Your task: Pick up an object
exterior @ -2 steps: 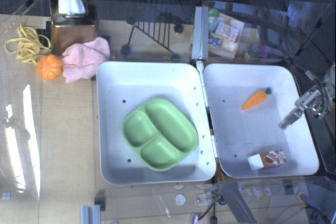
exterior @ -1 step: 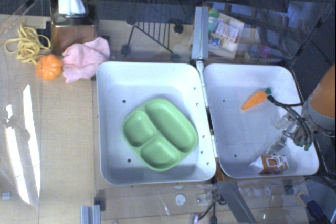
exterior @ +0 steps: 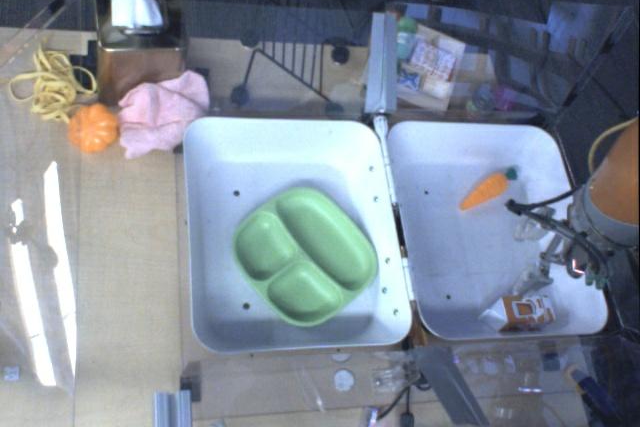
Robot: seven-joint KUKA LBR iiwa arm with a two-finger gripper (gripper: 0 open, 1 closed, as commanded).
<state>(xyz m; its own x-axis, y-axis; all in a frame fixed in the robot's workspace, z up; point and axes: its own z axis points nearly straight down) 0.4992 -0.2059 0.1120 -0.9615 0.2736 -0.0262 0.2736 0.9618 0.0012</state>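
- Gripper point(exterior: 545, 267) low in the right bin point(exterior: 440, 215), lower right of frame; whether its fingers are open or closed cannot be told.
- Small brown carton point(exterior: 527, 313) just below it, on the bin floor.
- Toy carrot point(exterior: 487, 190) lies upper centre of the same bin, well apart.
- Left bin point(exterior: 215, 175): green divided plate point(exterior: 305, 255), centre.
- Table, upper left: pink cloth point(exterior: 160, 112), small orange pumpkin point(exterior: 92, 128).

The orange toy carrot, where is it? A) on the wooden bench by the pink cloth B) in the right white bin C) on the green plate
B: the orange toy carrot lies on the floor of the right white bin, away from the green divided plate.
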